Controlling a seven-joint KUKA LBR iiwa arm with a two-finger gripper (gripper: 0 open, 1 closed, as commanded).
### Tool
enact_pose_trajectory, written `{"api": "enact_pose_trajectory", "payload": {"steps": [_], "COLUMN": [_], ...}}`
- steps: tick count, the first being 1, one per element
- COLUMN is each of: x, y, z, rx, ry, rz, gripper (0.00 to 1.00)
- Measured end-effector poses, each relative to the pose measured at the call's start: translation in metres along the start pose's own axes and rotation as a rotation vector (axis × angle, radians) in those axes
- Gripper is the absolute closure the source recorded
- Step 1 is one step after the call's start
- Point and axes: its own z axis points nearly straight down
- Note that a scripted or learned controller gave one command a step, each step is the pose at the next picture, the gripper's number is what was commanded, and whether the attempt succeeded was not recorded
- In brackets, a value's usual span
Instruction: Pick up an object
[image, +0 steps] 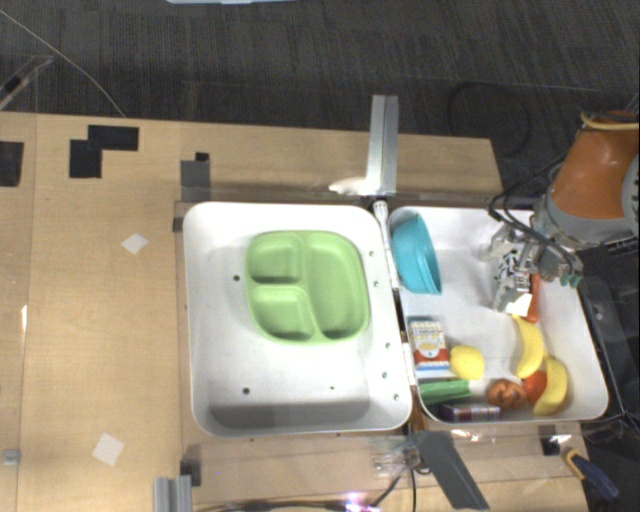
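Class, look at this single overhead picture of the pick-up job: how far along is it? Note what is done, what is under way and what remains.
Done: the arm has reached over the right bin. Under way: the gripper hangs above the bin floor, just above the banana; whether it grips anything cannot be told. Left: grasping and lifting an object. The lemon, juice carton and blue bowl all lie in that bin; the green tray lies in the left bin.

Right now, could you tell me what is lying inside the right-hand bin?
The right-hand bin holds a blue bowl tilted against its left wall, a small carton, a lemon, bananas, a green marker and reddish fruit. Whatever lies beneath the claw is covered.
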Motion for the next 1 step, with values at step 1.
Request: {"api": "enact_pose_trajectory", "payload": {"steps": [1], "x": [0.0398], "y": [-0.0061], "z": [0.0018], "rx": [-0.001], "ry": [0.002], "rz": [0.150], "gripper": [0.00]}}
